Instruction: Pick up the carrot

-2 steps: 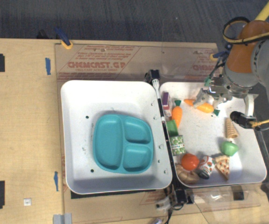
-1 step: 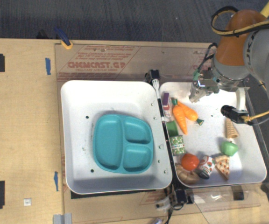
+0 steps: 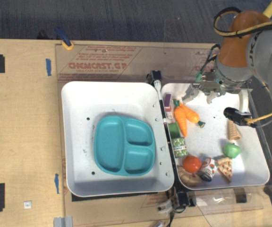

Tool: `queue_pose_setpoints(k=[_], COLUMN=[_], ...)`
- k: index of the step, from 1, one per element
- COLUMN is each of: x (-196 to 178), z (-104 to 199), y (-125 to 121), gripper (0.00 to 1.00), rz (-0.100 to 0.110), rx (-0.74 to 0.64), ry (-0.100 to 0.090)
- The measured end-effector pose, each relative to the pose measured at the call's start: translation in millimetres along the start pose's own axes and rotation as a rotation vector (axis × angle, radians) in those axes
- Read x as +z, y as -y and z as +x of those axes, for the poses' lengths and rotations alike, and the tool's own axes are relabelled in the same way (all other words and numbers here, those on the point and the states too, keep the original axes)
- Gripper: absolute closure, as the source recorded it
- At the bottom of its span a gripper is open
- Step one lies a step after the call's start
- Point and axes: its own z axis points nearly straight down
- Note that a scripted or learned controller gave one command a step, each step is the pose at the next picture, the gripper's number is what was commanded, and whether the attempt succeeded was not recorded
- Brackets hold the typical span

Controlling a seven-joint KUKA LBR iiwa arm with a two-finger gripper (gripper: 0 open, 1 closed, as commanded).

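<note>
An orange carrot (image 3: 181,122) lies in the right bin (image 3: 249,174) near its left wall, with its green top pointing to the back. A second, shorter orange piece (image 3: 191,114) with a green end lies against it on the right. My gripper (image 3: 201,93) hangs over the back of the right bin, just behind and to the right of the carrot. Its fingers stand open with nothing between them, and they do not touch the carrot.
The left bin (image 3: 74,98) holds a teal divided plate (image 3: 125,145). In the right bin lie green cans (image 3: 177,141), a red tomato (image 3: 191,163), an ice cream cone (image 3: 234,130), a green fruit (image 3: 231,150), a pizza slice (image 3: 225,169) and a bread roll (image 3: 188,177).
</note>
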Motion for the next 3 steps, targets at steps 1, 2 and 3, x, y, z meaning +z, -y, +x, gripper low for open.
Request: queue_pose_setpoints(k=[1,2,3], x=[50.0,41.0,-42.1], z=[-6.5,-5.9,43.0], y=[35.6,35.2,-10.0], gripper=[0.0,1.0,1.0], rz=[-0.006,-0.008,-0.002], rx=[0.048,0.048,0.08], ry=[0.003,0.002,-0.001])
